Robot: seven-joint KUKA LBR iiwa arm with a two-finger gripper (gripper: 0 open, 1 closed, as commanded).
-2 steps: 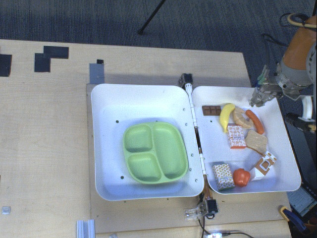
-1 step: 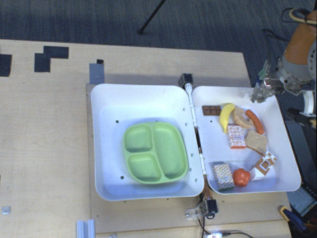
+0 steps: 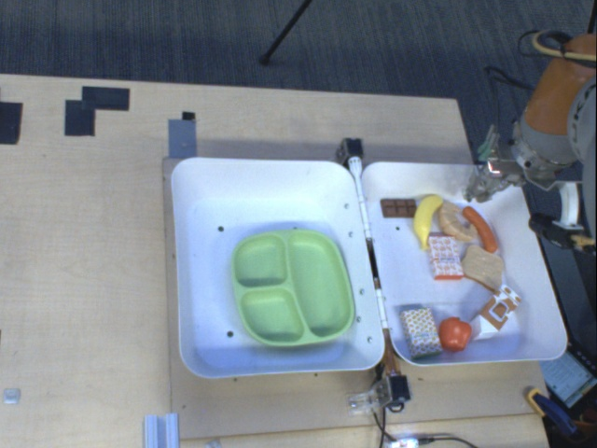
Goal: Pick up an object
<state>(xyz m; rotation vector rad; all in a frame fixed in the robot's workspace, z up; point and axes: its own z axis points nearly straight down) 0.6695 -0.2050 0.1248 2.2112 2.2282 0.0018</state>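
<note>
The right bin (image 3: 536, 278) holds several food items. Among them are a yellow banana (image 3: 426, 220), a brown chocolate bar (image 3: 397, 208), a red sausage (image 3: 480, 229) lying on a round bun (image 3: 454, 220), a red and white packet (image 3: 445, 257) and a slice of toast (image 3: 483, 269). Nearer the front lie an orange and white carton (image 3: 500, 308), a red tomato (image 3: 454, 333) and a speckled box (image 3: 421, 330). My gripper (image 3: 478, 189) hangs over the bin's far right corner, just right of the bun and sausage, with nothing seen in it.
The left bin (image 3: 201, 250) carries a green divided plate (image 3: 292, 287). A black clamp (image 3: 351, 147) sits at the far end of the ridge between the bins. Cables and a connector (image 3: 387, 395) lie at the bench's front edge. My arm (image 3: 560, 110) rises at the right.
</note>
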